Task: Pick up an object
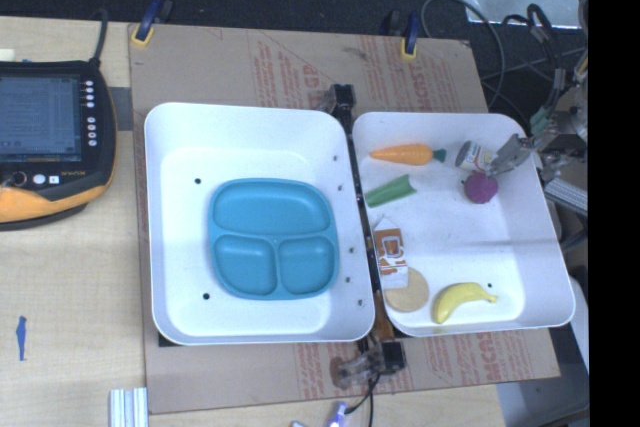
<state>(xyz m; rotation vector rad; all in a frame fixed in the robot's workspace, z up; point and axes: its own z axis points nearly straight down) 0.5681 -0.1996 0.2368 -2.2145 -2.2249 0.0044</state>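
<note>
The right bin (540,245) holds an orange carrot (401,154), a green pepper-like piece (388,190), a purple round piece (481,187), a yellow banana (461,301), a tan round disc (407,291) and a brown packet (389,251). My gripper (510,155) reaches in over the bin's far right corner. It sits just above and to the right of the purple piece. A small grey piece (465,154) lies left of it. Nothing is visibly held.
The left bin (180,215) holds a blue divided plate (273,237). A teach pendant (50,140) lies on the bench at the far left. Cables and clamps sit behind the bins.
</note>
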